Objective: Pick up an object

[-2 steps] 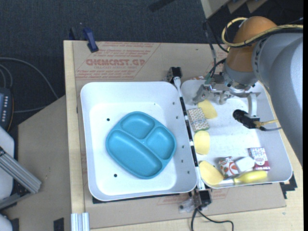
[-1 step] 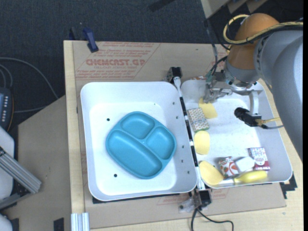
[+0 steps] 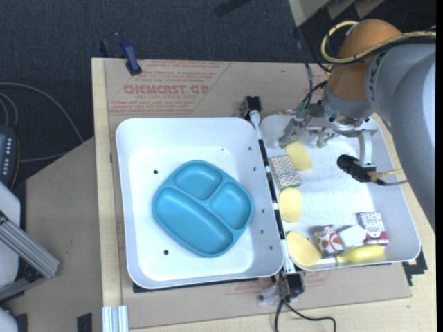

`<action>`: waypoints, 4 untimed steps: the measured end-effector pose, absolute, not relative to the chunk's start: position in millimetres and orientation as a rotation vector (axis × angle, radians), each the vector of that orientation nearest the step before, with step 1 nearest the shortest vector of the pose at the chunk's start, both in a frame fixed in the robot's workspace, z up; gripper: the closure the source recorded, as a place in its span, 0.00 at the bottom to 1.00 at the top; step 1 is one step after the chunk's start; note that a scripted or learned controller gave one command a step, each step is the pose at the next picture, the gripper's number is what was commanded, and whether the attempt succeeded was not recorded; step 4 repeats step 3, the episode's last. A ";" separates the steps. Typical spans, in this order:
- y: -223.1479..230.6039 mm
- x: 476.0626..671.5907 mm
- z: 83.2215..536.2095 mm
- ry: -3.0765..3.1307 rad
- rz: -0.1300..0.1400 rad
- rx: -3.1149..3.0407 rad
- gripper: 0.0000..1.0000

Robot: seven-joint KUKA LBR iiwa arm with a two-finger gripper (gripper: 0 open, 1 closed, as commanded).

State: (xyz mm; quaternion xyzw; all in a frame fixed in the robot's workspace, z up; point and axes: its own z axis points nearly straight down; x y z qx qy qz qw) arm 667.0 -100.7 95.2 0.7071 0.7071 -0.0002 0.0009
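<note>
Gripper [image 3: 313, 134] low in the right bin [image 3: 398, 209], fingers apart; yellow piece [image 3: 299, 155] sits just below-left, long axis slanting down-right.

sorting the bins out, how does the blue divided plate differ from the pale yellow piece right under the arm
The blue divided plastic plate is far larger than the pale yellow rounded piece. The plate lies alone in the left white bin; the yellow piece lies in the right white bin among other items. The plate has moulded compartments; the yellow piece looks smooth and plain. Both rest flat on a bin floor.
</note>
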 end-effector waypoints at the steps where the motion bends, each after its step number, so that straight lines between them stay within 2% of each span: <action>1: -94.2 666.2 84.6 2.223 -0.002 2.222 0.00; 2: -94.1 667.0 95.5 2.222 0.000 2.219 1.00; 3: -94.2 666.9 95.1 2.222 -0.001 2.220 0.00; 4: -94.2 666.9 95.1 2.222 -0.001 2.220 0.00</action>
